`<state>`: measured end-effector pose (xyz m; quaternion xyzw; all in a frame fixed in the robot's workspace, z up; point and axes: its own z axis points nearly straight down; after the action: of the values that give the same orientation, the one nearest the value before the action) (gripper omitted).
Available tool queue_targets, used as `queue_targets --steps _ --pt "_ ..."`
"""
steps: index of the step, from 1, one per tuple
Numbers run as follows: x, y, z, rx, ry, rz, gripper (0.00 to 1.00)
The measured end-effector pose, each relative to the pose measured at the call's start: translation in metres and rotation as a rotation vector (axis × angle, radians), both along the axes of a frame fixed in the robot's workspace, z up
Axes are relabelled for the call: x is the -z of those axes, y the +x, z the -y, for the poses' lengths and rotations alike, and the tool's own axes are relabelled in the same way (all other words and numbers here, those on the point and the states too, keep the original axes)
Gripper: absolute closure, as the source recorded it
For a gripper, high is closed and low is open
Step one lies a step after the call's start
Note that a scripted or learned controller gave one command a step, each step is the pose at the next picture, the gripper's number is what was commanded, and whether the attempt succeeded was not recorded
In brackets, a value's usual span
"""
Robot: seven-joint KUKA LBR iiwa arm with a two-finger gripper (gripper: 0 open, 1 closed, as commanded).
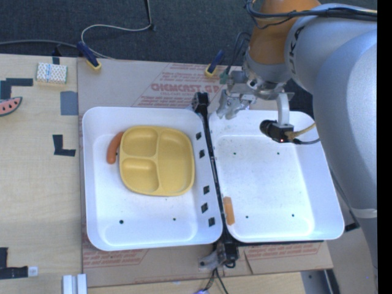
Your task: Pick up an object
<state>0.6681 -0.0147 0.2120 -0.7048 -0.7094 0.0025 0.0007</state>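
Note:
A yellow divided plate (156, 160) lies in the left bin (98, 225). An orange sausage-shaped piece (113, 148) rests against the plate's left edge. A second small orange piece (228, 211) lies in the right bin (318, 219), against its left wall near the front. My gripper (230, 110) hangs above the far left corner of the right bin, close to the divider between the bins. Its fingers point down and nothing shows between them. The gripper is well away from both orange pieces.
A black strip of clips (206, 164) runs along the seam between the bins. On the bench at left lie a patterned sponge (51, 73), a watermelon-slice toy (9, 107) and black tape marks. Blue clamps (89, 55) sit on the cardboard behind the bins.

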Motion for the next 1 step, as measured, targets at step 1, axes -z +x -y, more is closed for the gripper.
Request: queue_targets --steps 1 --pt "0.0001 -0.0001 0.0002 0.000 -0.001 0.000 0.00"
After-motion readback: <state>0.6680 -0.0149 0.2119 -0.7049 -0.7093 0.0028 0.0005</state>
